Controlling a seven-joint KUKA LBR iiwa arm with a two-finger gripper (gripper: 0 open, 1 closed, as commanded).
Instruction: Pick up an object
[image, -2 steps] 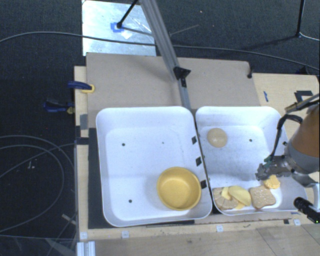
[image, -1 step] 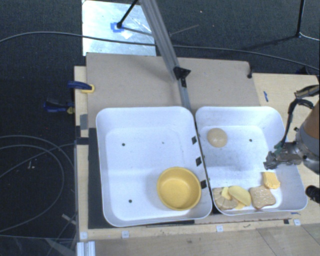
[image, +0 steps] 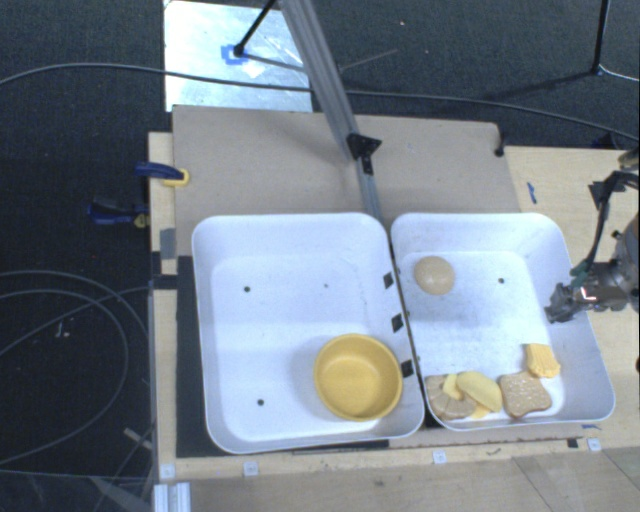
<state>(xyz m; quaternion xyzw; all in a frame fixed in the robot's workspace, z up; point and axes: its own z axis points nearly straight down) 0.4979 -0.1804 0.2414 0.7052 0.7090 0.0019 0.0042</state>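
In the right bin (image: 560, 240), a round tan bun (image: 434, 274) lies near the back left. Along that bin's front wall lie a yellow cheese wedge (image: 541, 360), a brown bread slice (image: 524, 394), a yellow banana-like piece (image: 479, 389) and a tan cookie (image: 448, 403), close together. My gripper (image: 567, 304) hangs over the right bin's right rim, about level with the bun and above the cheese wedge in the view. Nothing shows in its grasp.
A yellow bowl (image: 357, 375) sits upright in the left bin (image: 230, 250) near its front right corner. A grey pole (image: 335, 95) slants down from the top to the seam between the bins. Clamps (image: 160, 175) sit at the bench's left edge.
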